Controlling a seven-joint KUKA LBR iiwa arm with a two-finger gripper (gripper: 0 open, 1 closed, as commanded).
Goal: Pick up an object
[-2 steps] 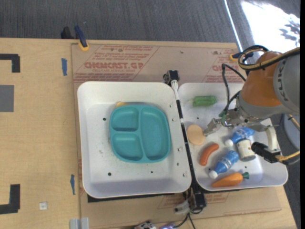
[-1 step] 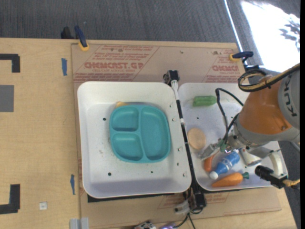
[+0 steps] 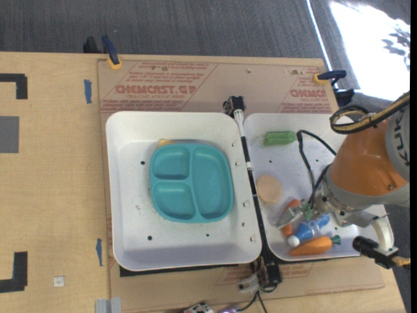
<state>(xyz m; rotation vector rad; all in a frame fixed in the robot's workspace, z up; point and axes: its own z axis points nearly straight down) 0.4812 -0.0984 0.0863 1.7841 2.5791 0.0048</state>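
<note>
A green oblong piece [image 3: 279, 137] is seen lying flat at the far end of the right bin [image 3: 287, 168], its length set left to right. A round tan disc [image 3: 268, 188] is laid flat nearer, close to the bin's left wall. At the near end an orange carrot [image 3: 313, 244] is laid left to right along the near wall. Just beyond it, touching, a blue and white bottle-like item [image 3: 309, 231] is tilted, and a small red-orange piece [image 3: 290, 212] is found to its left.
</note>
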